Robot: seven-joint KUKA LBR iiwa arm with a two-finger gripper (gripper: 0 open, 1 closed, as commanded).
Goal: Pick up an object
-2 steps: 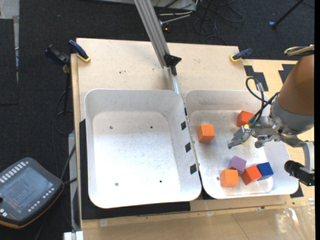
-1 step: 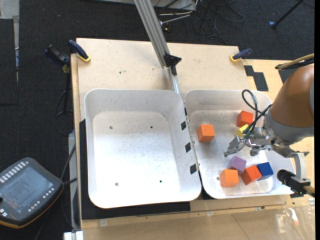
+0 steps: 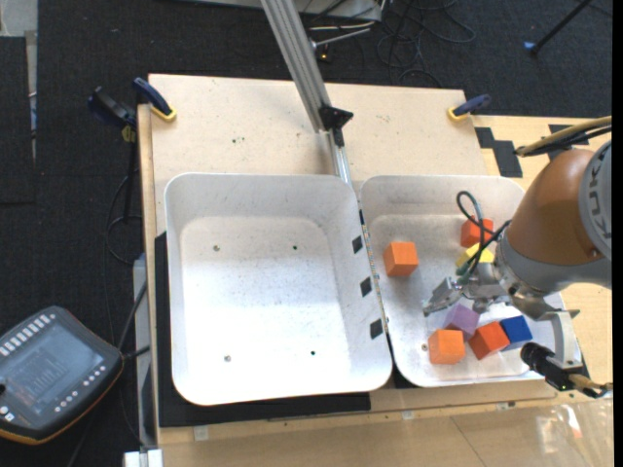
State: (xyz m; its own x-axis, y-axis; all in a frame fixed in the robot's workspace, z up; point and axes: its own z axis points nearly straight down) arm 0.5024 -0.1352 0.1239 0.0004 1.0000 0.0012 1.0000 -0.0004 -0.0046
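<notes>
Several small blocks lie in the right bin (image 3: pixel 428 197). An orange cube (image 3: pixel 400 258) sits alone near the bin's left side. Near the front are a purple block (image 3: pixel 463 318), another orange cube (image 3: pixel 447 345), a red-orange block (image 3: pixel 490 339) and a blue block (image 3: pixel 517 329). An orange block (image 3: pixel 476 232) and a yellow piece (image 3: pixel 477 254) lie further back, by the arm. My gripper (image 3: pixel 452 296) hangs low in the right bin, just above and behind the purple block. The arm's wrist hides part of the bin's right side.
The left bin (image 3: pixel 258 197) stands beside the right one, and the two share a middle wall (image 3: pixel 368 280). A slanted metal pole (image 3: pixel 297 52) rises at the back. A teach pendant (image 3: pixel 49 373) lies off the bench at the lower left.
</notes>
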